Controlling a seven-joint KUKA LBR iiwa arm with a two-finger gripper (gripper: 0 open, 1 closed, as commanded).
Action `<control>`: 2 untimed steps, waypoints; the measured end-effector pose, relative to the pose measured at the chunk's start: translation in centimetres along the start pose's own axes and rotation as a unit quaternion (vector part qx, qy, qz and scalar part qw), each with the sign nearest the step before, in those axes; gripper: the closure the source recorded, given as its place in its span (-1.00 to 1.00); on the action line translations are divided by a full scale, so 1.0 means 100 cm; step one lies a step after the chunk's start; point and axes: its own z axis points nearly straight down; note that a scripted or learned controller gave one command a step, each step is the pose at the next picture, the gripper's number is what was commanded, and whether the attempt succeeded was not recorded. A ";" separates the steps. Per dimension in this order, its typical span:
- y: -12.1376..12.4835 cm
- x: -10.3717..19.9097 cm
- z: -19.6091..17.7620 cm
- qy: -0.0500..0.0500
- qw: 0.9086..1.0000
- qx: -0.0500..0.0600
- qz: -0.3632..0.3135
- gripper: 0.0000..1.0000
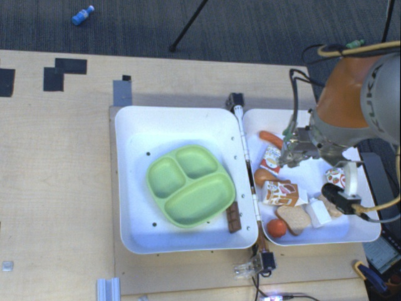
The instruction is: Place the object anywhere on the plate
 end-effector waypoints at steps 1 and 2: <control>0.033 0.011 -0.068 0.000 1.000 0.000 0.001 1.00; 0.065 0.056 0.012 0.001 1.000 0.002 0.001 1.00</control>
